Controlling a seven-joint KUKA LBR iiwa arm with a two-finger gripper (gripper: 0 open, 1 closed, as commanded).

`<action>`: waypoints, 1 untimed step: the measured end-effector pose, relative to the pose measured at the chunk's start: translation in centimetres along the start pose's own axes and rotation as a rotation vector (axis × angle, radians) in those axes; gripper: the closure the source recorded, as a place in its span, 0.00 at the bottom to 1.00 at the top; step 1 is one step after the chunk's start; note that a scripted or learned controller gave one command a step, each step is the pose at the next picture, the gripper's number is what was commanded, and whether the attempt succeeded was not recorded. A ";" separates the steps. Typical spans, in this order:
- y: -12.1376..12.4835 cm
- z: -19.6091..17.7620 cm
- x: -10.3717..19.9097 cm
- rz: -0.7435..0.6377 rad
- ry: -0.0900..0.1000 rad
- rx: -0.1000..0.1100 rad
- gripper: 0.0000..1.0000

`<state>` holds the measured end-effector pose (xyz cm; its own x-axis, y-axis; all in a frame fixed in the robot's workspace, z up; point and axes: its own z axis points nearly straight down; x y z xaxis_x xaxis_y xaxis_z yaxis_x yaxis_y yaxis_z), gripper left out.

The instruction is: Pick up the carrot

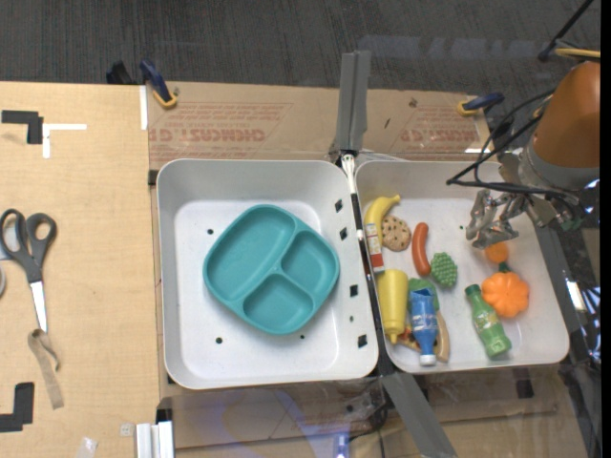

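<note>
On the far left of the worktop [86, 284] lie scissors [29, 246]. Next comes the left bin [172, 351], and in it sits a teal plate [272, 270] with three parts. The right bin [549, 346] is full of toy food: a banana [379, 210], a cookie [396, 231], a red sausage [421, 247], a yellow bottle [392, 299], a blue bottle [424, 318], a bit of broccoli [444, 270], a green bottle [488, 321] and a small pumpkin [506, 294]. The carrot [496, 251] is a small orange bit near the right side of this bin, just above the pumpkin. The pincer [489, 219] hangs right over it, touching or almost touching (hard to say which). The carrot pokes out just below the pincer, so the next move is probably straight down. Most of the carrot is hidden, so I cannot tell which way its long side points. I cannot tell if the pincer is grasping it.
</note>
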<state>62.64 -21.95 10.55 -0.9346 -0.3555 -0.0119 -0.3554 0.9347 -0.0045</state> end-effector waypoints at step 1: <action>0.0 0.0 0.0 0.000 0.000 0.000 0.00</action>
<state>62.64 -21.95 10.55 -0.9346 -0.3556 -0.0119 -0.3556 0.9346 -0.0045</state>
